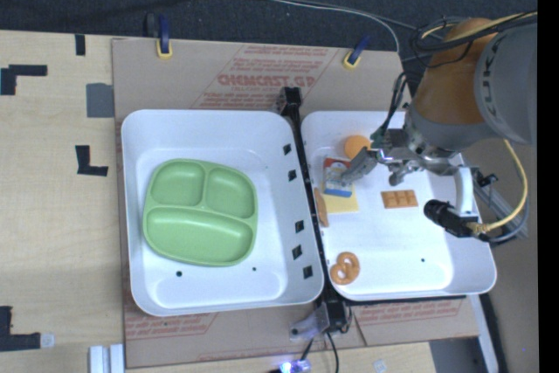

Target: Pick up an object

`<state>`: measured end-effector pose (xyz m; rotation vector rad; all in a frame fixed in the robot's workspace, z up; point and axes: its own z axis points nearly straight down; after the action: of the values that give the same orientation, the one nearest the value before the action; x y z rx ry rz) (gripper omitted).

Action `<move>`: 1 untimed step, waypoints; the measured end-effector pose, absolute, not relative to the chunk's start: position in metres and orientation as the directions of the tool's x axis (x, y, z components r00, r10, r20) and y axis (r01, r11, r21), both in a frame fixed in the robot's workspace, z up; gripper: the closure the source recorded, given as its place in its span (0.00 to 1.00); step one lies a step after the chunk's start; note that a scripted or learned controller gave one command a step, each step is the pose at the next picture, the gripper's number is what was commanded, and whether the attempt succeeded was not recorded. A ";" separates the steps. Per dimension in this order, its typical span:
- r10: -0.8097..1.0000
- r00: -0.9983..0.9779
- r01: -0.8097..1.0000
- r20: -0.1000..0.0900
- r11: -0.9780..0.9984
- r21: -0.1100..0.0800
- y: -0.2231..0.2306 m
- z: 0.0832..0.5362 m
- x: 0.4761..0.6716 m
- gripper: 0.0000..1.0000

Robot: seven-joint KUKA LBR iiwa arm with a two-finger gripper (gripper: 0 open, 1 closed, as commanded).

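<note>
Gripper (356, 168) sits low in the right bin (437, 279), centre-right of frame, over the clutter at its left wall: yellow block (341, 203), orange ball (355, 144) just above. Risk: crowded items, so it may nudge them or pinch the wall. Can't tell whether it grasps anything.

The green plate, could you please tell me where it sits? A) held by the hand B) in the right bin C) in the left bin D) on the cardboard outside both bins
C: the green plate lies flat inside the left bin, apart from the toy food in the right bin.
</note>
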<state>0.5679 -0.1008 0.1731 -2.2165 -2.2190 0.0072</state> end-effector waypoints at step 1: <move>1.000 -0.001 1.000 0.001 0.001 -0.007 -0.093 0.113 0.561 0.00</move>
<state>0.5613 -0.0930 0.1127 -2.2164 -2.2183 0.0075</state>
